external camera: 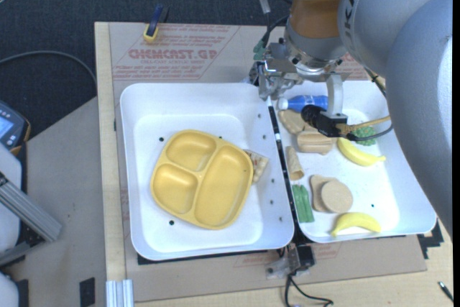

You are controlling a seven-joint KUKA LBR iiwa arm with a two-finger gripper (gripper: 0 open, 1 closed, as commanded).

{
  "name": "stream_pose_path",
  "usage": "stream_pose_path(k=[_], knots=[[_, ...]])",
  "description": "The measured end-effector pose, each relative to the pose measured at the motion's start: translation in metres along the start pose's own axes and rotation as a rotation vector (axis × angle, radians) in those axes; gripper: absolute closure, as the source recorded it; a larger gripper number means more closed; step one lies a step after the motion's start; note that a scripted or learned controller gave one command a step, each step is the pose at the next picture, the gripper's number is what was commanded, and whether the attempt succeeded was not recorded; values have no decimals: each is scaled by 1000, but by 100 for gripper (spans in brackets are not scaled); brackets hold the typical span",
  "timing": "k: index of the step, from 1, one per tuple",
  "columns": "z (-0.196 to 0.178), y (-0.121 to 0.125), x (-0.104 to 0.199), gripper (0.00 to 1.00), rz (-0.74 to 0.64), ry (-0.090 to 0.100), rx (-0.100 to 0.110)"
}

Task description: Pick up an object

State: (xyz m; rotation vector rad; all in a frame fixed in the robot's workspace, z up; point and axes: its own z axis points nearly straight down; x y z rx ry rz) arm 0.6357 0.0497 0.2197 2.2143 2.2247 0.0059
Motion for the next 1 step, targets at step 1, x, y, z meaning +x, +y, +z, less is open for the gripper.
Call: stream_pose_path(k=[1], knots=[[2, 6, 36, 100, 1, 0, 1]])
